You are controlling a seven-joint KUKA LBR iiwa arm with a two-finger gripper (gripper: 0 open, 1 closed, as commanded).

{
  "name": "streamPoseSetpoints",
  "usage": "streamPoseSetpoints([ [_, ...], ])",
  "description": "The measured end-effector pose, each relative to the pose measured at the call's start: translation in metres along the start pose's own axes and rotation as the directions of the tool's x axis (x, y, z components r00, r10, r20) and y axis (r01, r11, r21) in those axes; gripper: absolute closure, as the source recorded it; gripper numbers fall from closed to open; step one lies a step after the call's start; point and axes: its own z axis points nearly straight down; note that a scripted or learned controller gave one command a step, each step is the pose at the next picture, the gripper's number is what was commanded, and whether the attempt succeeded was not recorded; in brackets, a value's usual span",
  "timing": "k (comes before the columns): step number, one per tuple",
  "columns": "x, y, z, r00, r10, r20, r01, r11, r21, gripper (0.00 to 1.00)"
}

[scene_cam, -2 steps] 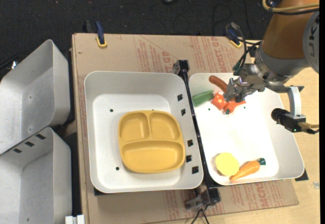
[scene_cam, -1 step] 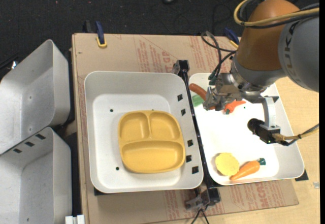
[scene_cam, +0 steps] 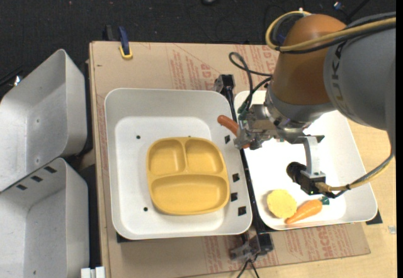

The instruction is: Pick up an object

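My gripper [scene_cam: 247, 135] hangs over the divide between the two bins, under the grey and orange arm. A small orange-red sausage-shaped piece [scene_cam: 227, 123] sticks out to its left over the left bin's right rim, its right end meeting the gripper's body. A yellow divided plate [scene_cam: 187, 175] lies flat in the left bin [scene_cam: 119, 144]. In the right bin [scene_cam: 352, 163], a yellow round piece [scene_cam: 281, 203] and an orange carrot [scene_cam: 305, 210] lie side by side near the front edge.
The arm's bulk covers the back of the right bin. A black fitting with cables [scene_cam: 305, 177] hangs just behind the carrot. Grey tubs [scene_cam: 38, 119] stand off the bench to the left. Black clips [scene_cam: 236, 193] line the divide between the bins.
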Motion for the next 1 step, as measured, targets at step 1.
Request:
streamPoseSetpoints([
  [1,0.0512,-0.0217,-0.0053,1.000,-0.002,-0.001,0.002,1.000,-0.001,1.00],
])
